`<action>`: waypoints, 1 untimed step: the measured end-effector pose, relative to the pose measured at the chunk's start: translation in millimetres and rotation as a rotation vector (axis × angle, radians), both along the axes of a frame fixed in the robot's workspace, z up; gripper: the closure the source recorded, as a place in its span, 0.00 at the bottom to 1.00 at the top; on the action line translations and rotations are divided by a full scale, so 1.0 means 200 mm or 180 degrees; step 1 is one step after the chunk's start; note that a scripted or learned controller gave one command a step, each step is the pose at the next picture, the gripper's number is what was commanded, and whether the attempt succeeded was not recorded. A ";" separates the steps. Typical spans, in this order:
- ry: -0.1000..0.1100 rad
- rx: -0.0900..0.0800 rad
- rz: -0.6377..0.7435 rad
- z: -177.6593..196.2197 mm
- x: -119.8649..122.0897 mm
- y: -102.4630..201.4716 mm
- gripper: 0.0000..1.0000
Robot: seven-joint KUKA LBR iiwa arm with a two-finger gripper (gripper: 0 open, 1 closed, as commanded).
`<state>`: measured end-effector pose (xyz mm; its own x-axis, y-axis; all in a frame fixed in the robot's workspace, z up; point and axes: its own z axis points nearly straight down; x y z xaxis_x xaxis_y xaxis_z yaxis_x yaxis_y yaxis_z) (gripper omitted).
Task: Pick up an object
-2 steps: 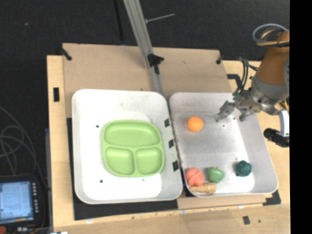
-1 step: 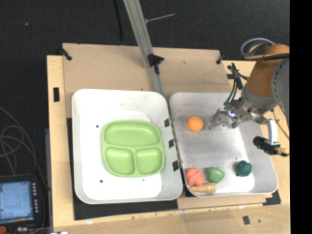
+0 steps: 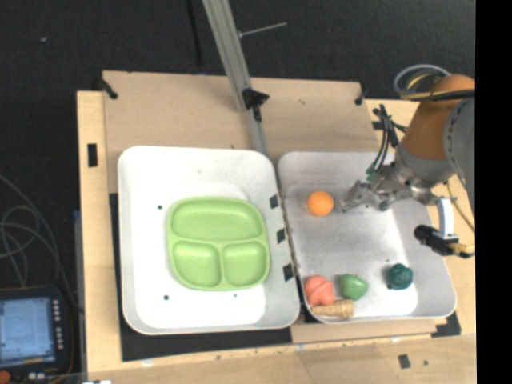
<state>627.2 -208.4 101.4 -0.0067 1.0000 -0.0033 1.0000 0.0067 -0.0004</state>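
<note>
Right, my target, the small round orange ball (image 3: 320,204), sits in the far-left part of the right white bin (image 3: 360,166), just left of the two-finger gripper (image 3: 350,201). I read the fingers as slightly parted with nothing between them. It's smooth and may roll. Near edge: a pink lumpy toy (image 3: 318,290), a green one (image 3: 352,286), a dark teal piece (image 3: 399,276).
</note>
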 end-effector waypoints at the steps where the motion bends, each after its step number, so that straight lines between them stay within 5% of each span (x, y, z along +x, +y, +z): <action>1: -0.0012 -0.0007 0.0008 0.06 0.01 0.00 1.00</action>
<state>628.3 -209.4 113.9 -0.0092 0.9999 -0.0055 1.0000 0.0092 0.0033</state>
